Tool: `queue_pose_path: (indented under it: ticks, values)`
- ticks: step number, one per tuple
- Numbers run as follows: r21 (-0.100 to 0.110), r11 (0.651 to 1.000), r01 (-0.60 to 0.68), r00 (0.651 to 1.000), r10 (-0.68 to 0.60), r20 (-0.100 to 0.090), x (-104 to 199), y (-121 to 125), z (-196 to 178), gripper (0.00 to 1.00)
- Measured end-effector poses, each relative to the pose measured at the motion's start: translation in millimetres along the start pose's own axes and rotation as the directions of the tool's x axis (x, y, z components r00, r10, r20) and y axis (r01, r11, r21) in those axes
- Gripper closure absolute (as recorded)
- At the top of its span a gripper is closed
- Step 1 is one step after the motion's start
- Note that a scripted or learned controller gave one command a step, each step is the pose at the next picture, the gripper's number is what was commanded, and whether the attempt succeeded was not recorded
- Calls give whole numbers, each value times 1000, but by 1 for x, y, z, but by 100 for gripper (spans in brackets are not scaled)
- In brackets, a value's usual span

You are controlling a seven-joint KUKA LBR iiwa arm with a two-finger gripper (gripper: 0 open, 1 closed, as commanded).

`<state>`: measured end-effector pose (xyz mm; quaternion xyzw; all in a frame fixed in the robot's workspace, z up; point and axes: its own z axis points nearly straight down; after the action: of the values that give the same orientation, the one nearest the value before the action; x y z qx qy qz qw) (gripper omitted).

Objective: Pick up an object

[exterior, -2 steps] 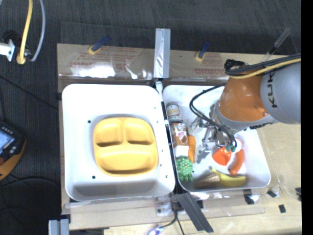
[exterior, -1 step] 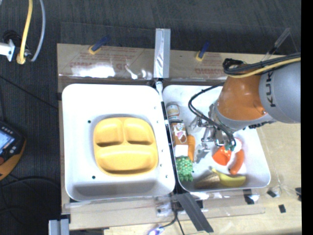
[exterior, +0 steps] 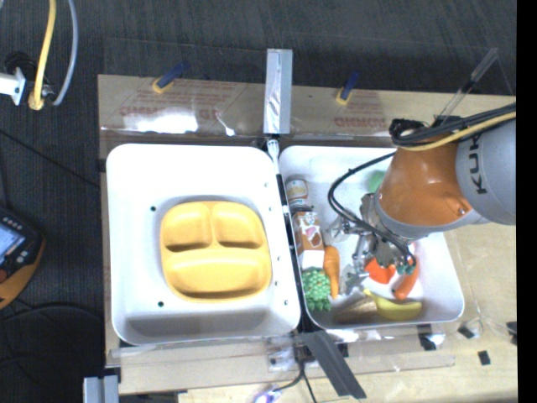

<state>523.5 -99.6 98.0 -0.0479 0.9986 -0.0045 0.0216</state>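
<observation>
The arm (exterior: 445,183) reaches in from the right and hangs low over the right bin (exterior: 453,296), its gripper (exterior: 369,267) down among a heap of toy food. Whether the fingers are spread or closed cannot be told: wrist, cables and clutter hide their tips, and nothing is seen clamped between them.

No single thing is named by the task, so the nearest pieces matter most. A carrot (exterior: 332,269) lies just to the left of the fingers, its long axis running roughly toward and away from the front of the bench, thin end forward. A red piece (exterior: 382,271) sits just to their right, close enough that it may be touching them, though that is not clear. A banana (exterior: 396,308) lies in front of the fingers, its long axis across the bin, left to right. A green bumpy piece (exterior: 316,286) rests further left, beyond the carrot, near the bin's inner wall.

Judged from this, the carrot or the red piece is the likeliest target, since both flank the fingers closely. The carrot's narrow width would suit a grasp across its axis.

The left bin (exterior: 126,225) holds a yellow divided tray (exterior: 216,248), well apart from the fingers.
</observation>
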Motion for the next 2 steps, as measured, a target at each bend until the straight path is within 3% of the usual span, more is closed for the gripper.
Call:
queue_pose_path:
  ticks: [1, 2]
  values:
    - [1, 996, 84, 996, -84, -1, 7, -16, 0, 0]
    - [-2, 999, -51, 999, 51, 0, 15, -12, 0, 0]
